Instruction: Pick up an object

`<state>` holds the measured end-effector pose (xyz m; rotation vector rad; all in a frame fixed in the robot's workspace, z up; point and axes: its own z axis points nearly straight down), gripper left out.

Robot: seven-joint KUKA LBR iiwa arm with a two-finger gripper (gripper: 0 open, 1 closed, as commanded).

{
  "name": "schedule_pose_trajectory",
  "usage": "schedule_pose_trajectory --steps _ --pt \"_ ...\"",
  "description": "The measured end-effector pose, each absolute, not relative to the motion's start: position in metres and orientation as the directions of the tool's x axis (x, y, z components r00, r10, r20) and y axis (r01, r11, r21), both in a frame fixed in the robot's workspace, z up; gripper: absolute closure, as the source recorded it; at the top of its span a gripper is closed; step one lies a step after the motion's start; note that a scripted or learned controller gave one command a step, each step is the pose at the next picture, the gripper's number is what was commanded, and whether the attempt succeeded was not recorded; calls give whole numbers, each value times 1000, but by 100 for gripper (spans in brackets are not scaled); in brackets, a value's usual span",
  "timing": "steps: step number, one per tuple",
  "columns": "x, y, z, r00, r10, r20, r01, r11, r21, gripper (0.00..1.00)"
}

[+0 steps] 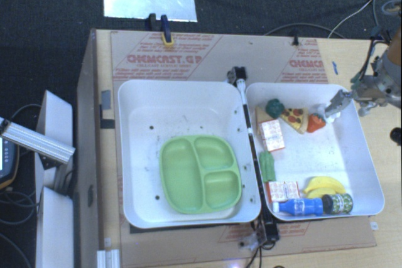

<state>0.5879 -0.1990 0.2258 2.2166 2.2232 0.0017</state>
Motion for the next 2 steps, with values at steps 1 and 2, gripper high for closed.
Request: schedule_pose_trajectory --steps 1,2 --pt "625 -170 158 -5 1000 1 1000 5 0 0" --pt "629 -188 88 -1 1000 -2 1000 1 7 0"
